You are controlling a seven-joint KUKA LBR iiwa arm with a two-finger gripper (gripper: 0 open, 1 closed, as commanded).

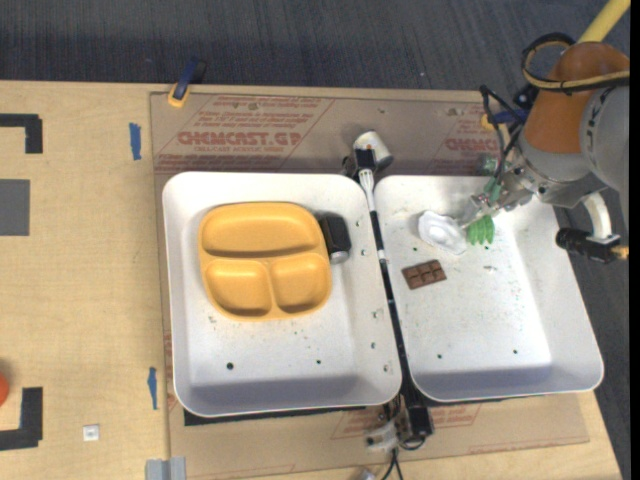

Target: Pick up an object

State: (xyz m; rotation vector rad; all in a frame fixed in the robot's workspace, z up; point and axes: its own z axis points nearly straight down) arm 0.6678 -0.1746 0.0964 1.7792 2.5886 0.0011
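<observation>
Where the bench's bare wood runs along the far left, black tape marks [22, 133] and a grey patch [14, 208] sit on it, with a small red thing [3, 390] at the very edge. Blue tape tabs [135, 140] mark the border of a brown cardboard sheet [250, 128] that lies under both bins.

Left bin [190, 368]: a yellow three-compartment tray [265, 258] lies in its upper half, right way up. A black object [334, 236] lies just beside the tray's right edge; touching or not, cannot tell. Dark specks dot the bin floor.

Between the bins, a black-and-white tool or clamp [368, 158] stands at the top of the shared rim.

Right bin [520, 368]: a brown chocolate-like block [425, 274] lies flat left of centre, apart from the rest. Above and to the right of it, a clear crumpled plastic piece [441, 231], and just beside that, a green object [483, 229] with finger-like prongs.

Gripper [492, 200] sits low over the upper right of this bin, directly above the green object, close to it or touching. Finger spread cannot be made out; nothing is clearly seen held between them. Arm's orange band [560, 98] and grey body [605, 138] enter from the right, with black cables looped over them.
</observation>
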